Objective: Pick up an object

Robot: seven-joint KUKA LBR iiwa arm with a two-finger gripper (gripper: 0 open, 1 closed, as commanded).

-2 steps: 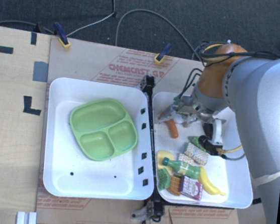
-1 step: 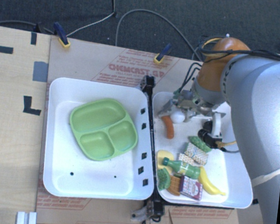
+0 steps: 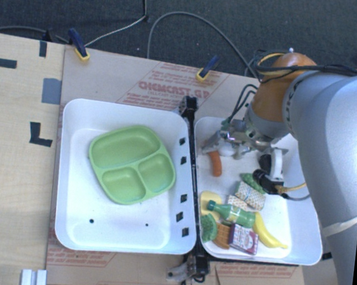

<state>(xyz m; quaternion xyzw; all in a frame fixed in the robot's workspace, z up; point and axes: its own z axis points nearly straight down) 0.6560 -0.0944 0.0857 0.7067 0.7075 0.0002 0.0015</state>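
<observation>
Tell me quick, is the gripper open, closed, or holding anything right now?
Gripper: cannot be told. It hangs low in the right bin, just above the orange carrot, with nothing visibly between its fingers.

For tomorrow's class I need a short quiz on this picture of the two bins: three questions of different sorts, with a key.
1. True or false: the green divided plate lies in the left bin.
2. Which lies nearest the gripper? A) banana B) orange carrot C) green bottle
3. Fill in: the yellow clamps sit at the cardboard's ____ edge.

Key: 1 true; 2 B; 3 far (top of the view).
</observation>
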